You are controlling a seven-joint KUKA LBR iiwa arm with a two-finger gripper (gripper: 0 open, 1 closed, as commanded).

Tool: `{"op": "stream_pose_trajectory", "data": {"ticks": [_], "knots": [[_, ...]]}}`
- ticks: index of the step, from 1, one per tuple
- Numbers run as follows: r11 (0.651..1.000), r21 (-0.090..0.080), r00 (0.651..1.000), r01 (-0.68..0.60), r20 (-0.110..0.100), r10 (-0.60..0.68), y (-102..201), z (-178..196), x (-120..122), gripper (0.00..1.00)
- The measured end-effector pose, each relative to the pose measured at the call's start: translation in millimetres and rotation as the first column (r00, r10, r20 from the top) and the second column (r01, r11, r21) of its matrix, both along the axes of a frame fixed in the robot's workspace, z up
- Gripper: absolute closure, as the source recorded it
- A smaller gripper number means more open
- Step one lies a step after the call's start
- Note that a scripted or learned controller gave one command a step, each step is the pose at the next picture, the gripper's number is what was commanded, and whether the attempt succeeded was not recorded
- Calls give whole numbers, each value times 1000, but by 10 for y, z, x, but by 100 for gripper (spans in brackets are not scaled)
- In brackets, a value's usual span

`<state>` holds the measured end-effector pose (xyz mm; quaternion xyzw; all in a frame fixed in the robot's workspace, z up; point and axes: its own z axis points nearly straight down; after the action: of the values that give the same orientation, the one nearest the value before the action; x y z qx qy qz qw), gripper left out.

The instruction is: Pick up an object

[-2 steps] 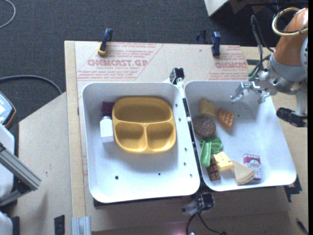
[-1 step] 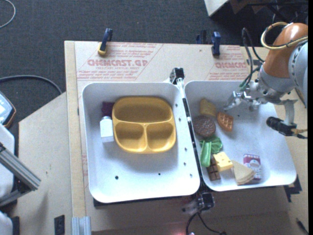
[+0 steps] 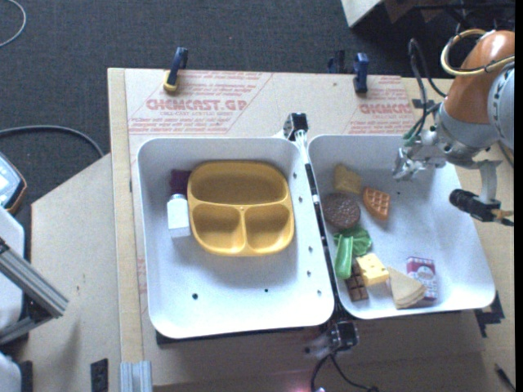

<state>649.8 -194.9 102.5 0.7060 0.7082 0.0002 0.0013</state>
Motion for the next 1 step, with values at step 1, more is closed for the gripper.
{"op": "stream_pose_trajectory", "data": {"ticks": [1], "knots": [[1000,-1,1000,3,4,-3,31,582,-75,100]]}}
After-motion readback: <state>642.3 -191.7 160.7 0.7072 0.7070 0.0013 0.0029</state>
